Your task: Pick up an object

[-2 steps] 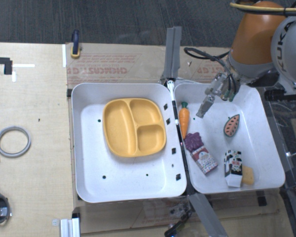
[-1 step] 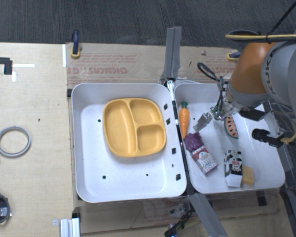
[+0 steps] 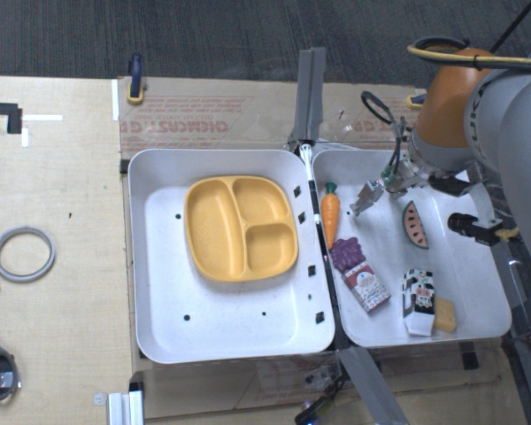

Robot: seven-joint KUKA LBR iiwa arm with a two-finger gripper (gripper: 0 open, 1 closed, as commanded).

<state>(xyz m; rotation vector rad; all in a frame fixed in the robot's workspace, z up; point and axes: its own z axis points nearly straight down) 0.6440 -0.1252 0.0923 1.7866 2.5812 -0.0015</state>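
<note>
My gripper (image 3: 368, 197) hangs over the back left part of the right bin (image 3: 478, 321), open with nothing between its fingers. A carrot (image 3: 330, 215) lies just left of it along the bin's left wall. A watermelon slice (image 3: 414, 225) lies to its right. Nearer the front are a purple bunch of grapes (image 3: 347, 254), a small red and white carton (image 3: 366, 289), a black and white milk carton (image 3: 418, 299) and a yellow block (image 3: 444, 316).
The left bin (image 3: 159, 317) holds a yellow divided plate (image 3: 241, 227). A divider rail (image 3: 317, 228) runs between the bins. My arm (image 3: 478, 104) covers the right bin's back right corner. A tape ring (image 3: 21, 253) lies on the bench at far left.
</note>
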